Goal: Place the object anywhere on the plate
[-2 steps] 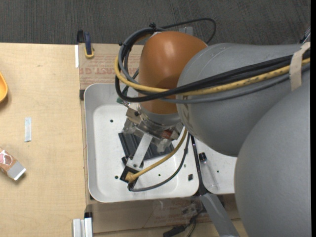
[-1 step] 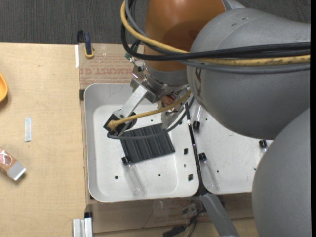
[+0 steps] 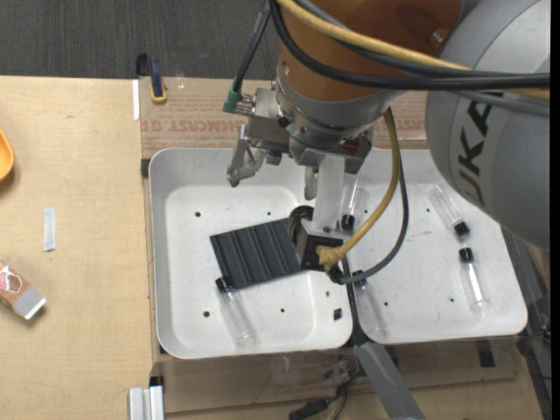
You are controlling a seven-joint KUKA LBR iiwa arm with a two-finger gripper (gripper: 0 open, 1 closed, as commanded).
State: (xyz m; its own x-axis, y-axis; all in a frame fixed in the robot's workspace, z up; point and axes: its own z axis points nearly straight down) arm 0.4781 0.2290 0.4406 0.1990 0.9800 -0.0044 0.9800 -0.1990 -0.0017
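The arm drops steeply over the left bin [image 3: 175, 304], its claw [image 3: 273, 180] released, fingers [image 3: 238, 169] spread above bare floor. Its wrist hides the bins' shared edge. Just nearer the camera than the claw lies a black ribbed plate [image 3: 254, 254], with a clear tube [image 3: 236, 313] touching its near corner. Viewer's right of the claw, the right bin [image 3: 420, 269] holds more tubes [image 3: 472, 278].

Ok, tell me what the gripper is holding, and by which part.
Nothing. The gripper hangs open above the left bin, bare bin floor showing between its fingers. The black ribbed plate lies flat below it.
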